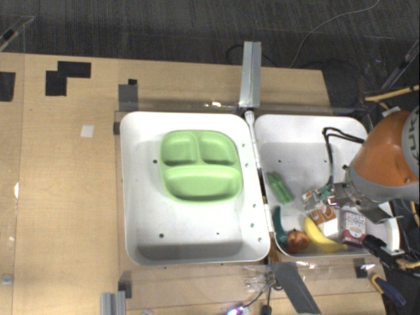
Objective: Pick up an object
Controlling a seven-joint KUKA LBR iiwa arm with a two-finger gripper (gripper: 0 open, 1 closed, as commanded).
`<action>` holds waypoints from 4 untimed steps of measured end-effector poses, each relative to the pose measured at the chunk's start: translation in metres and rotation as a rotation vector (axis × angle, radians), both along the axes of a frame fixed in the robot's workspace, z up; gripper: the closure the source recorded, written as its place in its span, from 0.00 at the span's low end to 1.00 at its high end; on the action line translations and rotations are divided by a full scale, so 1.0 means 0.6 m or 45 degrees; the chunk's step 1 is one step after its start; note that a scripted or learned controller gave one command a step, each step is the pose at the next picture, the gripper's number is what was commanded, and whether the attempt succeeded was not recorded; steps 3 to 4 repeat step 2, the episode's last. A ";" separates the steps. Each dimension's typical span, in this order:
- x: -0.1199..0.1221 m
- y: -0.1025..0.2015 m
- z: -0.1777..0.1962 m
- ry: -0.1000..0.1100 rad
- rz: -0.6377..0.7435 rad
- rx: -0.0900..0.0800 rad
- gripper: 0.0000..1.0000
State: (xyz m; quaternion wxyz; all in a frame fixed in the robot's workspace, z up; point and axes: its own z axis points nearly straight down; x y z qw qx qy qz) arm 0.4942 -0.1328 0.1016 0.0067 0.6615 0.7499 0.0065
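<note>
The right bin [295, 136] holds several small items near its front. A light green oblong piece [280, 188] lies by the divider, with a dark green curved piece [278, 223] just in front of it. A reddish-brown round fruit [297, 240] touches a yellow banana [323, 237]. A brown-and-white packet [321, 213] and a white box with a purple label [353, 227] lie beside them. My gripper [327, 197] hangs low over the packet, under the grey wrist and orange band [387, 159]. I see nothing lifted.
The left bin [141, 228] carries a green divided plate [199, 165] at its middle. A metal post [251, 74] stands behind the wall between the bins. A black cable [328, 149] loops from the arm over the right bin.
</note>
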 end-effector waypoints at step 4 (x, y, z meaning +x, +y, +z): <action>0.151 0.163 0.197 0.019 0.112 -0.003 1.00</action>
